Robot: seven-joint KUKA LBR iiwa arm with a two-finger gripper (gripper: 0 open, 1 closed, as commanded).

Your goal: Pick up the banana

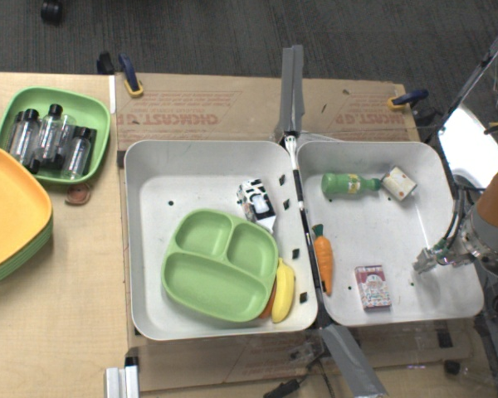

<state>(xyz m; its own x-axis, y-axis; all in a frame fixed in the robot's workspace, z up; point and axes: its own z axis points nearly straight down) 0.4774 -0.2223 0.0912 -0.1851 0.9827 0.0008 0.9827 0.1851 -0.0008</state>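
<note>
The yellow banana (284,291) lies in the left bin (145,222), against the right rim of a green divided plate (222,264) and close to the bin's right wall. An orange item peeks out beneath its lower end. My gripper (434,260) hovers low over the right side of the right bin (415,301), far to the right of the banana, with nothing visibly held.
A black-and-white toy (256,199) sits above the plate. The right bin holds a green bottle (349,185), a beige block (399,184), a carrot (323,259) and a small red box (373,287). Left of the bins are a green tray of bottles (54,135) and orange plates (12,218).
</note>
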